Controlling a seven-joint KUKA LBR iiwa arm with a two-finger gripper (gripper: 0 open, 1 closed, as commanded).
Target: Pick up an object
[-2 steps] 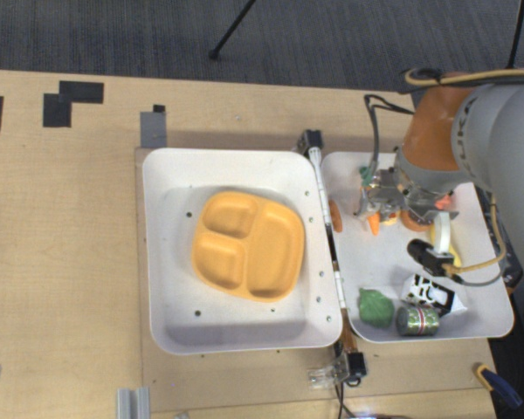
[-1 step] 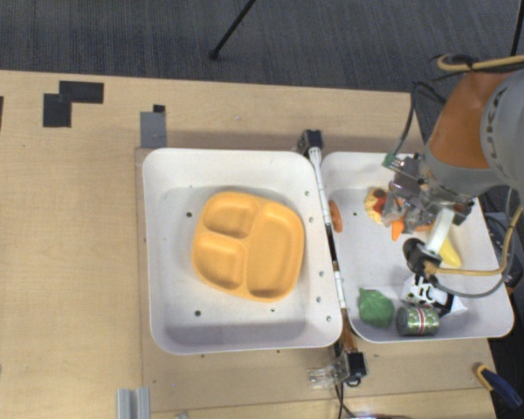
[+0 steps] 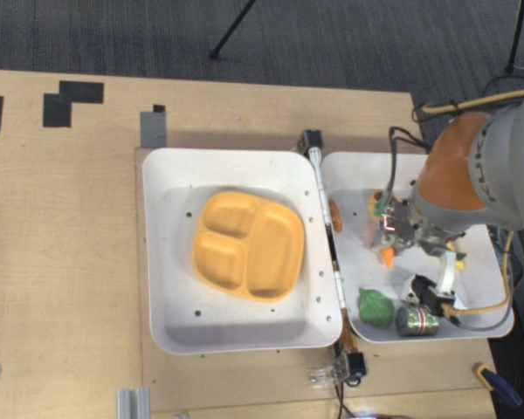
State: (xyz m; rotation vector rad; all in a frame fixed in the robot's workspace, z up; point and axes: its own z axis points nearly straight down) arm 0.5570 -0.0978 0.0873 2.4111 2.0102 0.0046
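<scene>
Now claw just above orange obj, rt bin

The arm is a thick, rounded KUKA iiwa link in smooth matte grey. Above the wrist it carries a broad, glossy orange band that curves like a dome. Below the band comes a darker grey wrist section, and then the end effector, a cluster of small metallic silver and dark parts with spots of orange and green around it. Thin black cables loop from the arm's upper side down toward the wrist. A pale yellowish hose or cable runs across the top of the grey link.
</scene>
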